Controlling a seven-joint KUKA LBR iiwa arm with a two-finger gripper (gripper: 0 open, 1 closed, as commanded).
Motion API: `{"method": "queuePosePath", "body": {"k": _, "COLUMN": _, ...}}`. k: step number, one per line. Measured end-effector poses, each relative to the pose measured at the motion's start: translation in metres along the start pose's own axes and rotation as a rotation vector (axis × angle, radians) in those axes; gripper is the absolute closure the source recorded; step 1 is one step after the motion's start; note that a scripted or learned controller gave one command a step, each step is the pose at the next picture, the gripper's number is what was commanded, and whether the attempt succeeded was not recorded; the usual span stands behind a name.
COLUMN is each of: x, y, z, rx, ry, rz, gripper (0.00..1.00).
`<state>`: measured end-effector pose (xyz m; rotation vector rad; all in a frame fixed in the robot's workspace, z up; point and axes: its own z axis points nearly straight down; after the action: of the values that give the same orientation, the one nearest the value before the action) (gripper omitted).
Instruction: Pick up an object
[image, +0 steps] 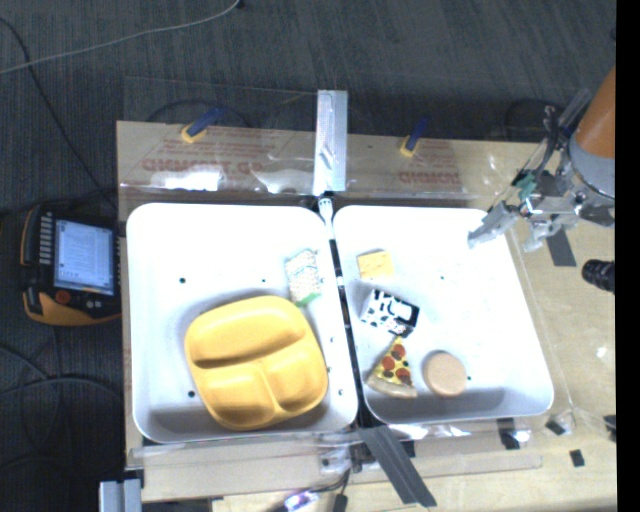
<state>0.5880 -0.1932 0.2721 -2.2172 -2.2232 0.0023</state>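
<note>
two shallow white bins are seen side by side on the desk (560, 330), the left bin (160, 260) and the right bin (500, 330) parted by a dark seam. the left bin is taken up largely by a yellow divided tray (256, 358), laid flat toward the near wall, with a small green-and-white packet (303, 276) lying just beyond it, close to the dividing wall. the graspable small things are gathered in the left half of the right bin: a pale yellow block (375, 264) toward the far side, a black-and-white patterned piece (387, 311) near the middle, a pizza-slice toy (392, 369) and a round tan disc (445, 373) side by side near the front wall. they lie apart from each other, so any one could probably be approached from above without crowding. the end effector (510, 220) is held over the far right corner of the right bin, well apart from all of these, apparently raised above the rim; nothing is seen between its fingers, and whether it is released or clenched cannot be told. no object is judged to be picked yet.
</note>
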Motion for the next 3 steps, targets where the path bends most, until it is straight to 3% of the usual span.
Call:
{"method": "queuePosePath", "body": {"k": 1, "x": 0.072, "y": -0.042, "z": 0.083, "rx": 0.000, "ry": 0.001, "rz": -0.191, "gripper": 0.00}}
{"method": "queuePosePath", "body": {"k": 2, "x": 0.084, "y": -0.037, "z": 0.155, "rx": -0.030, "ry": -0.004, "rz": -0.168, "gripper": 0.00}}
{"method": "queuePosePath", "body": {"k": 3, "x": 0.093, "y": -0.014, "z": 0.162, "rx": -0.044, "ry": -0.002, "rz": 0.019, "gripper": 0.00}}
